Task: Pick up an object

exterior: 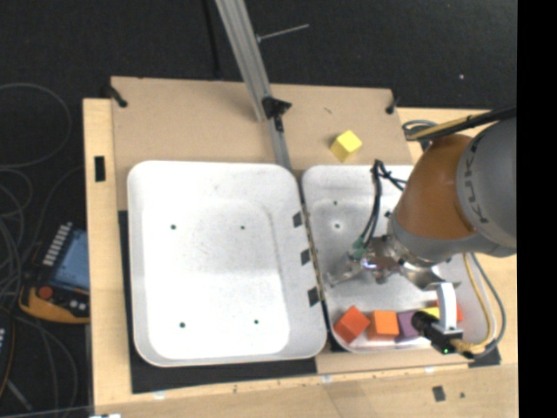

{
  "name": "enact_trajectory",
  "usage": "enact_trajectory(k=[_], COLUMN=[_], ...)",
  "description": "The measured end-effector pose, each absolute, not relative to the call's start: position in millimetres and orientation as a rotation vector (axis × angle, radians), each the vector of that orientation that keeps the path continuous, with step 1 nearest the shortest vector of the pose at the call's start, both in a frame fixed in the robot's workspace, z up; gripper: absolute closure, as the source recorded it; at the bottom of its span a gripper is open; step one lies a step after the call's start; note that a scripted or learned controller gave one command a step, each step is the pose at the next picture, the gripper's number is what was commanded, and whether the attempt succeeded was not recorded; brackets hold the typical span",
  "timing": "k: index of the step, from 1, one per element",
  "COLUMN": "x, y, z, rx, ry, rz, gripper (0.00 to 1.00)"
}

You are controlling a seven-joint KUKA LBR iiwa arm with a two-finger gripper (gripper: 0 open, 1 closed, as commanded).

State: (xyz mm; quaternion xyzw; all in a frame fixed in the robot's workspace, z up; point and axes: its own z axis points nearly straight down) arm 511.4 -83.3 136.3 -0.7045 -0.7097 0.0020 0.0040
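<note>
Over the right bin (335, 198) the arm (452, 198) reaches in from the right edge, its orange band bulking above the wrist and hiding much of what lies below. The gripper (376, 264) sits low over the middle of that bin, above bare floor; whether it is apart or together I cannot tell, since the wrist and cables blur it. Nothing can be seen between its tips.

Along the near wall of the same bin lie the candidates: an orange-red block (352, 322) tilted at the left, an orange block (385, 323) just beside it, a purple block (408, 324) touching that one, and a bit of yellow (432, 313) partly hidden behind a black part of the arm's cabling. All sit nearer the camera than the gripper, apart from it.

A yellow cube (345, 144) rests on the bench (191, 120) beyond the bins, out of either one. The left bin (213, 259) holds only small dark specks.

By my judgement the pick is not yet made: no block is lifted or gripped. Left to do is to line up over one block, likely the orange-red one as the most exposed, descend, close and raise it.
</note>
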Motion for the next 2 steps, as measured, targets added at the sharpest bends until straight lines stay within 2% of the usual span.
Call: enact_trajectory(k=[1, 2], x=[558.4, 484.0], y=[-136, -128], z=[95, 190], rx=[-2.226, -2.228], ry=[-2.222, -2.222], rz=[-0.001, -0.005], gripper=[0.00, 0.00])
